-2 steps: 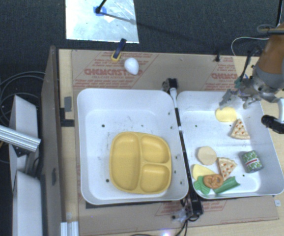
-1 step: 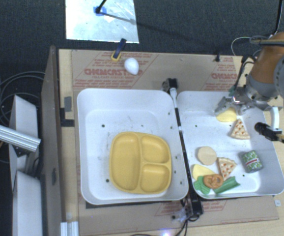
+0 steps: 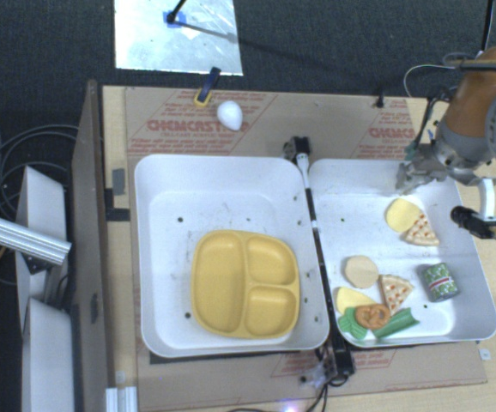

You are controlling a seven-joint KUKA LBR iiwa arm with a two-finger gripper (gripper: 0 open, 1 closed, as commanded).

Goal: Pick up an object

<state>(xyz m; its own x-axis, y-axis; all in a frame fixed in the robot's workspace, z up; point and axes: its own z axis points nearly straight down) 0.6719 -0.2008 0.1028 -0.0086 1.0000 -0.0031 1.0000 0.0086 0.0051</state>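
Note:
The right bin (image 3: 454, 324) holds several toy foods: a yellow wedge (image 3: 401, 212), a pizza slice (image 3: 421, 231), a beige round disc (image 3: 360, 271), a second pizza slice (image 3: 394, 291), a green can (image 3: 439, 281), a yellow piece (image 3: 349, 299) and a green item with a tomato slice (image 3: 378, 320). My gripper (image 3: 413, 176) hangs over the bin's far right part, just beyond the yellow wedge. Nothing shows between its fingers.
The left bin (image 3: 162, 196) holds a yellow divided tray (image 3: 244, 282). A white egg-like ball (image 3: 229, 114) and a small yellow-and-blue item (image 3: 206, 88) lie on the cardboard behind the bins. A silver sheet (image 3: 178, 24) lies further back. Cables run at the left.

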